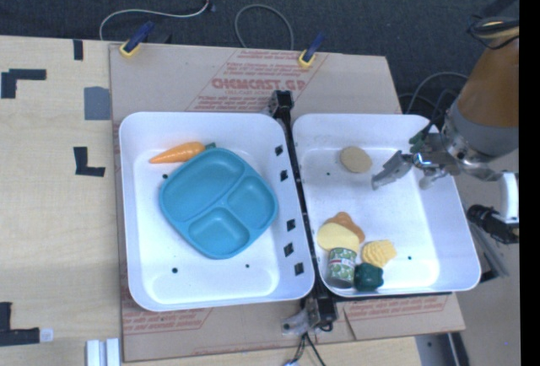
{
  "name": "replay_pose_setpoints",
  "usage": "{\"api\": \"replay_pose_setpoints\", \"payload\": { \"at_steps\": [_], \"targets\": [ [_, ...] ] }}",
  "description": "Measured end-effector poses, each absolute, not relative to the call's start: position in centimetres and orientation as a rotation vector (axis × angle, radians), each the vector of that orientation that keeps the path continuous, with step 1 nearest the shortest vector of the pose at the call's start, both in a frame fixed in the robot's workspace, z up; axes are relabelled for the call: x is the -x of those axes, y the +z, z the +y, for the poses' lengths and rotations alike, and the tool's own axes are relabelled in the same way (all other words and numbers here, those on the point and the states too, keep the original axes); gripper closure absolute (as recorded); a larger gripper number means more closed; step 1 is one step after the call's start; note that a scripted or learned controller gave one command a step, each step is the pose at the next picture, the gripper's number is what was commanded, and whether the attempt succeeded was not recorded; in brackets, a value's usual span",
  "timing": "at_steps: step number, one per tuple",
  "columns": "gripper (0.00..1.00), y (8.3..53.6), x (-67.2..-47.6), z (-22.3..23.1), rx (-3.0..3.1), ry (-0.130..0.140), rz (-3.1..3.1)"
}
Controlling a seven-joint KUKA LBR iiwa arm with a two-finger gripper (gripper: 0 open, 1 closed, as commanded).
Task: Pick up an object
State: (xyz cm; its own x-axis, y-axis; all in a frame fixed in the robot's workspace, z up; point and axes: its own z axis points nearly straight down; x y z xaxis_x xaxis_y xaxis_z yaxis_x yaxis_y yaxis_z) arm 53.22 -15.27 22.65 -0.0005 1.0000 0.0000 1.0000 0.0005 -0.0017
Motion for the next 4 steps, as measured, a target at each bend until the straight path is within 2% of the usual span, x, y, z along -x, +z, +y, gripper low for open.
{"api": "replay_pose_setpoints", "payload": {
  "at_steps": [1,2,3,4],
  "targets": [
    [0.00,13.5,-60.7,-11.7,2.215,0.000,-2.228],
    [0.00,8.7,-67.4,-13.1,2.228,-0.009,-2.240],
    [1.00,9.7,-67.0,-13.0,2.222,0.000,-2.230],
    [0.00,9.6,-66.9,-13.0,2.221,0.002,-2.230]
  ]
}}
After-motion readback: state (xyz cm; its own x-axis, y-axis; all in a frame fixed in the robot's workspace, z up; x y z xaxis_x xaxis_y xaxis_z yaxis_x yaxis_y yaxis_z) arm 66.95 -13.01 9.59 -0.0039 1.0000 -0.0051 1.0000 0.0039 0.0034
